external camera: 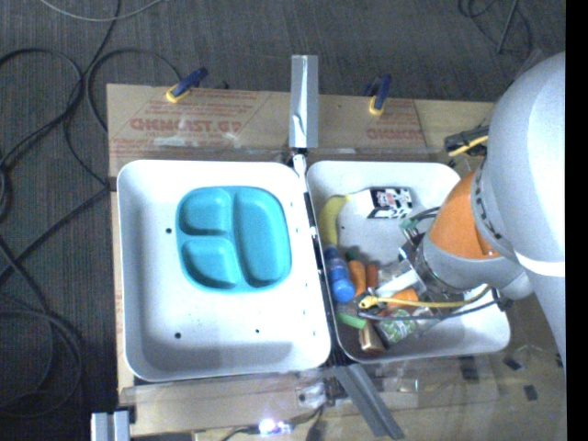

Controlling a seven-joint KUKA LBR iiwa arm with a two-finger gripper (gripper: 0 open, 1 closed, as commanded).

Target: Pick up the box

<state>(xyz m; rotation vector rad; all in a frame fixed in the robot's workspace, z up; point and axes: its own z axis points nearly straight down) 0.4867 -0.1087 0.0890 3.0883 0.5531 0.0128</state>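
The robot's hand (pixel 404 294) hangs low over the right white bin (pixel 478 338). The small black-and-white printed box (pixel 390 200) lies flat toward the bin's far wall, beyond the hand. Whether the hand is apart or together cannot be told.

Grey arm (pixel 528 163) reaching from right, gripper (pixel 404 288) lowered

A turquoise three-compartment plastic tray (pixel 234 237) lies in the plain white left bin (pixel 138 274). Right of the tray, the white right bin (pixel 478 338) holds a yellow curved piece (pixel 331 217), a blue bottle (pixel 338 278), an orange stick (pixel 370 274) and a small black-and-white printed box (pixel 390 201).
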